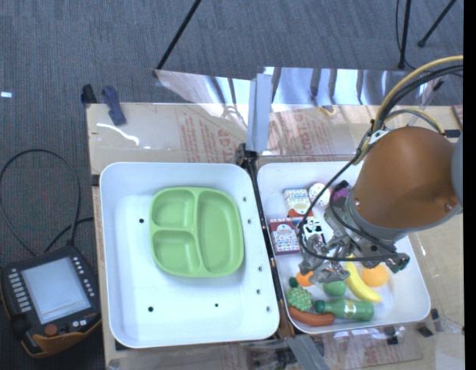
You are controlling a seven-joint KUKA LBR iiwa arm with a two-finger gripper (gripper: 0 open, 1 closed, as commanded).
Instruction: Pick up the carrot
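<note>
Desk is a brown board with clear film and red lettering, on dark grey carpet; tripod legs cross at 12 o'clock, a teach pendant with its looped cable lies on the floor at 8 o'clock. Left bin carries a green three-compartment plate. Right bin carries the toy clutter. Carrot lies at 6 o'clock in the right bin, against the near wall, just below a green bottle. Its long axis runs roughly 9-to-3, slightly tilted; left end sits under a green bumpy piece, can't tell which end is the tip. Arm's orange band covers the bin's 3 o'clock side. Claw hangs over the bin middle, at 12 o'clock from the carrot, near a yellow banana and an orange fruit. Claw state: can't tell, too cluttered.
</note>
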